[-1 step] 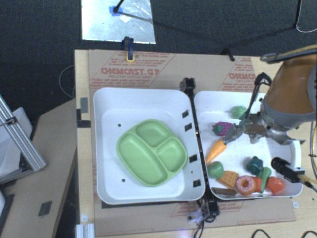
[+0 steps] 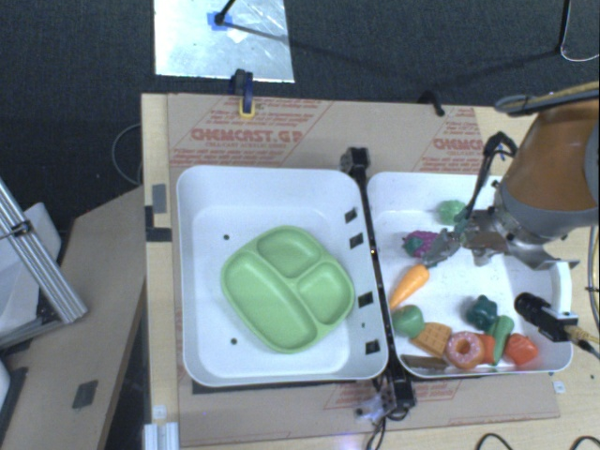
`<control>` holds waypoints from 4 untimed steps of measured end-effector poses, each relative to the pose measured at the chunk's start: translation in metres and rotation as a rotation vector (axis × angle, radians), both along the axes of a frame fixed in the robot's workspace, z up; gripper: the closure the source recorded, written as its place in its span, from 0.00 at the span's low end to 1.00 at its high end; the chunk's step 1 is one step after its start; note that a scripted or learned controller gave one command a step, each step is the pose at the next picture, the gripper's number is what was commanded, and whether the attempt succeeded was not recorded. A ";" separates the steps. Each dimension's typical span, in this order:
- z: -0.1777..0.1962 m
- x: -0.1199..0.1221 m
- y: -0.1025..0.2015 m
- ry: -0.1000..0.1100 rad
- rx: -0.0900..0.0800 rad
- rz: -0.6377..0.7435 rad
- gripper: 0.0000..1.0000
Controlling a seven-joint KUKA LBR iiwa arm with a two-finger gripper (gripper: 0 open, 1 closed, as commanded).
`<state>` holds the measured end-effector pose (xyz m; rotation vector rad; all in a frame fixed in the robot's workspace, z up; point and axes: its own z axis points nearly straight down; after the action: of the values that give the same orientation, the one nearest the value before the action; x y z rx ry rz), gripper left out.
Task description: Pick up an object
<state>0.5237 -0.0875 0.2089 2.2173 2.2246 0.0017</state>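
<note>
Dark carpet all round, cardboard-topped table in the middle, two white bins side by side on it. Left bin carrying a green divided plate. Right bin scattered with toy food: purple piece near the middle, green lump toward the far edge, carrot by the dividing wall, green round, waffle, pink donut along the near edge, dark green piece, red-and-green piece at the near right corner.

Reaching in from the right, grey arm low over the right bin, gripper down by the purple piece. Fingers touching or just beside it; apart or together, cannot tell, and nothing seen clamped between them.

Likely target: the purple piece. Probably light, hollow, hard plastic, smooth and a bit slippery, lumpy in outline, unlikely to break. Best taken across the narrow middle, pads on opposite flanks, not on the tapering end where a squeeze would pop it out. Enough room round it, carrot and green lump standing apart. Main risk: skidding away across the slick bin floor on a one-sided touch.
</note>
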 end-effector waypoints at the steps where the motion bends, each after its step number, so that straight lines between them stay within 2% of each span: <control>1: -0.045 -0.006 -0.005 0.005 0.001 -0.002 0.00; 3: -0.126 -0.010 -0.012 0.004 0.001 -0.002 0.00; 4: -0.114 -0.009 -0.012 -0.001 0.000 -0.002 1.00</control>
<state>0.5149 -0.0997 0.0949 2.2194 2.2214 0.0029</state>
